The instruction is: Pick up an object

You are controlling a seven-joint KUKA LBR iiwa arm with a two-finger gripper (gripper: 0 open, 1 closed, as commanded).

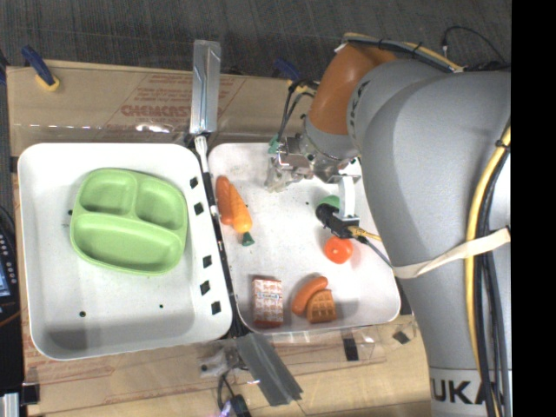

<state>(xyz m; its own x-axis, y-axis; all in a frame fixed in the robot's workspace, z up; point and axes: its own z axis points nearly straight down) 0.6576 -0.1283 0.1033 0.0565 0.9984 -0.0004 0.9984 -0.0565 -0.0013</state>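
Arm (417, 146) seemingly blocks right bin's (287, 224) far corner.

My grey arm (434, 172) reaches in from the right, bulky and bent over at the elbow, with the orange band (343, 89) sitting above the wrist. My gripper (282, 174) points down and to the left, hanging low at the arm's end.
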